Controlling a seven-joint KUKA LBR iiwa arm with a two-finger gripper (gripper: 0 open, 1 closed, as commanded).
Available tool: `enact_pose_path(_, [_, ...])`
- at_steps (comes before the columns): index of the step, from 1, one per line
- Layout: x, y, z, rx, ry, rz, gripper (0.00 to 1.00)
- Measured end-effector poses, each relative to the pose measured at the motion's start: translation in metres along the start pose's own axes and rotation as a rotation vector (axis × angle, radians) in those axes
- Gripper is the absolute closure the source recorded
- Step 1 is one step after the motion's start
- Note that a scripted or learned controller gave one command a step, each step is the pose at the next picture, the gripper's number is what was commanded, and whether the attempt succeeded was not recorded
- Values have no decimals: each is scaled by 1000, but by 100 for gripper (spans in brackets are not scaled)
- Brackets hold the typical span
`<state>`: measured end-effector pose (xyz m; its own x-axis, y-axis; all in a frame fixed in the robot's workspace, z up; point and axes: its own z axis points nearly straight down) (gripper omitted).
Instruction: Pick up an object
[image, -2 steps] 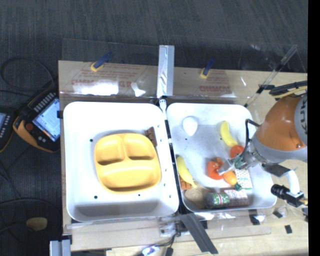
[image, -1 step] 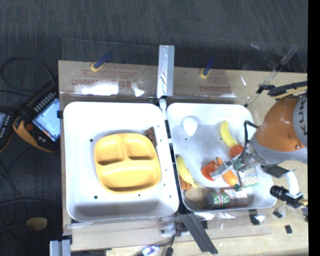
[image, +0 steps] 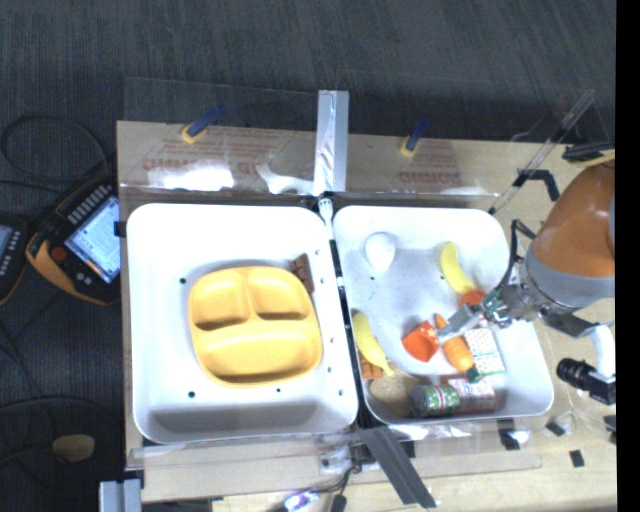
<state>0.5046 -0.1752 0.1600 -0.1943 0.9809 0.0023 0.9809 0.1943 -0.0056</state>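
Note:
The right bin (image: 520, 395) holds several small items. A red-orange pepper (image: 420, 343), an orange carrot (image: 457, 352) and a white patterned carton (image: 484, 352) lie near its middle right. My gripper (image: 468, 317) reaches in from the right and hangs just above the pepper and carrot, by the carton's top edge. I see nothing lifted by it. A yellow banana (image: 455, 268) lies behind it, and a white egg-shaped thing (image: 380, 248) sits at the back left. Another banana (image: 368, 342) lies along the left wall.
A green can (image: 434, 401), a brown roll (image: 393, 390) and a red-and-white packet (image: 477, 394) crowd the right bin's front. The left bin (image: 160, 250) holds a yellow divided tray (image: 255, 325). A handheld pendant (image: 85, 245) lies off the bench to the left.

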Motion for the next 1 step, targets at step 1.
enact_pose_path(1, [-30, 53, 72, -13, -4, 153, 0])
